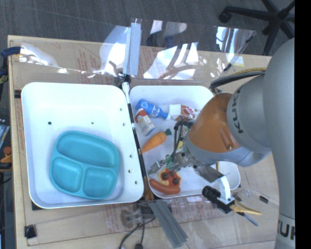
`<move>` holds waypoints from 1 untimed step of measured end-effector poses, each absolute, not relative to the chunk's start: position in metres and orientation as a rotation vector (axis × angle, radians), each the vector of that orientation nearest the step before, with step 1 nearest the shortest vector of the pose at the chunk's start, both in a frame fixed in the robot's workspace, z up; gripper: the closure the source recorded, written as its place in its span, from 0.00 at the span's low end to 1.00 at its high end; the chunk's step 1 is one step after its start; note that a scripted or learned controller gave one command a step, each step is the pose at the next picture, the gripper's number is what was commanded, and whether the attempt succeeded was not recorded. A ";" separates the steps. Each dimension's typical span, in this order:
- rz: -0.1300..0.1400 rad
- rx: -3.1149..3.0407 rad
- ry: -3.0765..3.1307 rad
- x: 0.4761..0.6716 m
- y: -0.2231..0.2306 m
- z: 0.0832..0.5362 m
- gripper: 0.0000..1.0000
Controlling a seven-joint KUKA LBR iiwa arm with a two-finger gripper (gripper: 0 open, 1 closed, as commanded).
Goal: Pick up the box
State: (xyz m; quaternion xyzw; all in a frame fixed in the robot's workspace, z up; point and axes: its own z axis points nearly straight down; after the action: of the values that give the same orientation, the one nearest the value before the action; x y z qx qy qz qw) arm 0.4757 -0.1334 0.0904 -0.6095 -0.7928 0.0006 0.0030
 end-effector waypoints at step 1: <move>0.001 -1.899 -2.498 0.513 -0.126 0.091 0.00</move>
State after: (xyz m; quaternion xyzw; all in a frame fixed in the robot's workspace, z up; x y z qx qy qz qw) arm 0.5126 -0.1261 0.0911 -0.6052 -0.7961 0.0003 0.0019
